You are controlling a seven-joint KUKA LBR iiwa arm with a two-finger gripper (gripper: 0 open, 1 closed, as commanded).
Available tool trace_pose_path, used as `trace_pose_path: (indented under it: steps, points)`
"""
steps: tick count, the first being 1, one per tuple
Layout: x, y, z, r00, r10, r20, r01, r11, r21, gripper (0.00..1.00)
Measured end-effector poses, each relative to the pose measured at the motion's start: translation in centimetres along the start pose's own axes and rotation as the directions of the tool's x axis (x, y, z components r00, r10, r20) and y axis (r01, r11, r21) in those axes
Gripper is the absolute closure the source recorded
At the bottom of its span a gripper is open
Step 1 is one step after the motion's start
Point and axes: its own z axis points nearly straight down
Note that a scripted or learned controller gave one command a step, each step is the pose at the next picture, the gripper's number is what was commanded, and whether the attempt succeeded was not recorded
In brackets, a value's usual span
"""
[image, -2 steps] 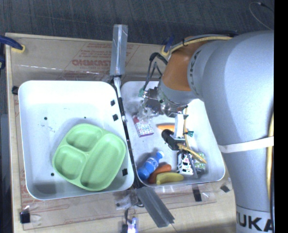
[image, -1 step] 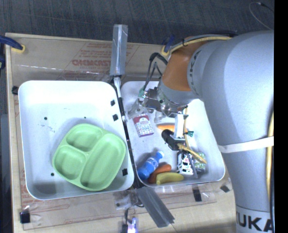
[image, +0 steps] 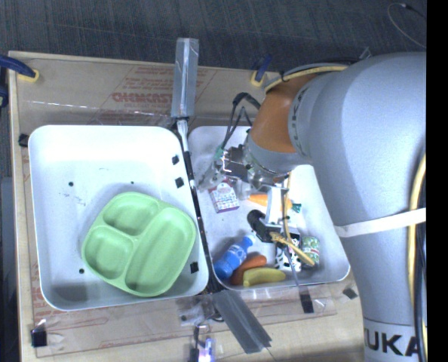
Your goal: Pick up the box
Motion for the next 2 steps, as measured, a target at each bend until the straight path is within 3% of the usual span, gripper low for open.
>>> trace_pose_path:
  steps: [1, 2]
  points:
    - [0.0, 0.0, -1.0, 1.0, -0.003, -0.001, 0.003, 1.0, 0.001, 1.0]
    - [6.6, 4.5, -10.1, 0.999, -0.05, 0.0, 0.05, 0.999, -0.003, 1.0]
